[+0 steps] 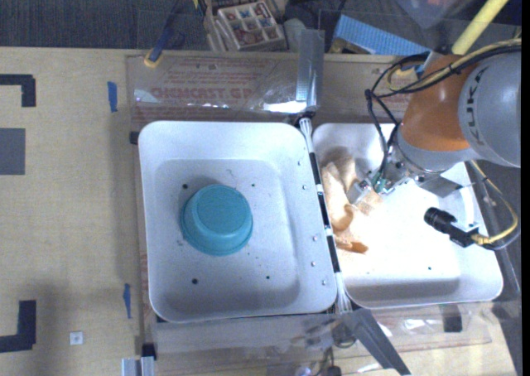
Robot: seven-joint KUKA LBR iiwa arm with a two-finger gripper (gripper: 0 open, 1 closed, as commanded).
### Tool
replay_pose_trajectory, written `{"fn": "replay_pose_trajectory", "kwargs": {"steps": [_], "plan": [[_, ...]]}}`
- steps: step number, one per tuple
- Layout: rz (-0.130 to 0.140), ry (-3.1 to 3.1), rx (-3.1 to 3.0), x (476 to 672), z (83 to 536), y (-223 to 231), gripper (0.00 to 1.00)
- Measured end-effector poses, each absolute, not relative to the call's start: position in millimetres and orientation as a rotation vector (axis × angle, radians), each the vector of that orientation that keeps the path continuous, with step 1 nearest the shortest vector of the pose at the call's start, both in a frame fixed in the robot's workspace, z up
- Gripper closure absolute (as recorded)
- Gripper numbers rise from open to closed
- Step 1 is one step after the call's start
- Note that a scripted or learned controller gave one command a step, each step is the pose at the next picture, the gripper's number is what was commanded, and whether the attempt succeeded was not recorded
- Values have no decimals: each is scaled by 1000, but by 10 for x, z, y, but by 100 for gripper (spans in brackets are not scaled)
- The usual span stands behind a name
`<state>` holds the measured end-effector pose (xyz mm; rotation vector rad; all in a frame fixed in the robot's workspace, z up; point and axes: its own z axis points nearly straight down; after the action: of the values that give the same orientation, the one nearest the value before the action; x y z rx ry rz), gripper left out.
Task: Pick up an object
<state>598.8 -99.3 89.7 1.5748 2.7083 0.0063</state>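
On the left we've got the left bin [157, 151] sitting on the desk [66, 200], with a teal bowl [217, 219] upside down near its middle. Moving right, the right bin [464, 283] has some pale orange pieces [338, 192] lying along its left wall, bunched together. The gripper [370, 192] is low in that bin, just beside those pieces and maybe touching them. We honestly can't tell if the jaws are released or clenched. The arm [464, 113] comes in from the right, orange band above the wrist
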Motion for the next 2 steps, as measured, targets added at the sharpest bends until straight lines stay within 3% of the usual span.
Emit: {"fn": "replay_pose_trajectory", "kwargs": {"steps": [1,2], "plan": [[13,2702,1577,6001,1010,-1001,100],[12,2702,1577,6001,1011,-1004,0]]}}
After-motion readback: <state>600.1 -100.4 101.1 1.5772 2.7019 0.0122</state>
